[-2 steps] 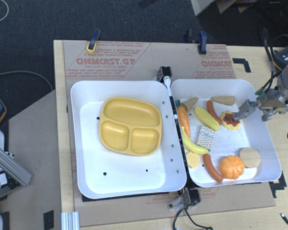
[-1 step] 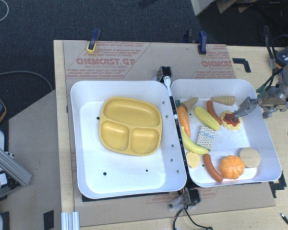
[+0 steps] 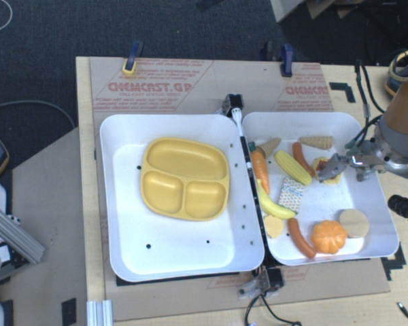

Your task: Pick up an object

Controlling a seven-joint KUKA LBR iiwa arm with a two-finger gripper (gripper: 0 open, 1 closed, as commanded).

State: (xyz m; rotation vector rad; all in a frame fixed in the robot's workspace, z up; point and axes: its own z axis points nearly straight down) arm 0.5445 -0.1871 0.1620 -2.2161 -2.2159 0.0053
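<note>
Pincer (image 3: 341, 166) hangs low over a small yellow-orange piece (image 3: 328, 172), whether clenched or released I cannot tell; that piece, just right of the corn cob (image 3: 292, 167) in the right bin (image 3: 374, 202), looks light, hard and slippery plastic, best pinched across its narrow middle.

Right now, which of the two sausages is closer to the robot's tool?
The red-orange sausage at the far end, beside the yellow corn cob. The other sausage lies near the front, next to the orange pumpkin, farther from the tool.
</note>
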